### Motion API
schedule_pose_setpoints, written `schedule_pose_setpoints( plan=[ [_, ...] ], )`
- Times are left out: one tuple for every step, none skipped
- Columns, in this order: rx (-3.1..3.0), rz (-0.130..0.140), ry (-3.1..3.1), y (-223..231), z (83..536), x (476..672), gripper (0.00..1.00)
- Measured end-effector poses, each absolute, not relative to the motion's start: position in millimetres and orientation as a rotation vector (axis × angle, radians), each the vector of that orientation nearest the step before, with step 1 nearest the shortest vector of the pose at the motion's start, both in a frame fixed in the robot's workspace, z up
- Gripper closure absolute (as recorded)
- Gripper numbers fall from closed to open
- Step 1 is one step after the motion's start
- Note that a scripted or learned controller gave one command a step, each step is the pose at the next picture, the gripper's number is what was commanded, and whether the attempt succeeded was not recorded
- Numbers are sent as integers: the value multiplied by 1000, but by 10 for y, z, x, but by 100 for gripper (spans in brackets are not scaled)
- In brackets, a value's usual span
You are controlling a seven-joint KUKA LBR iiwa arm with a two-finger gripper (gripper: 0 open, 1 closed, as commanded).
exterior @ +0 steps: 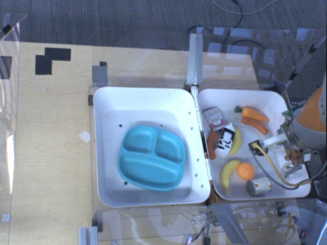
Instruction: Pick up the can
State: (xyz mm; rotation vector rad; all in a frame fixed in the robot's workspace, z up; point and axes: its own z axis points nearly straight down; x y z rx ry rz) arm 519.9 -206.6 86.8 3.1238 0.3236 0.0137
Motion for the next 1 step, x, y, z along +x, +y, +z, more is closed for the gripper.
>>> schedule_pose_setpoints(
  plan=[
    [3115,12,397,-2051,855,5920,0]
  ],
)
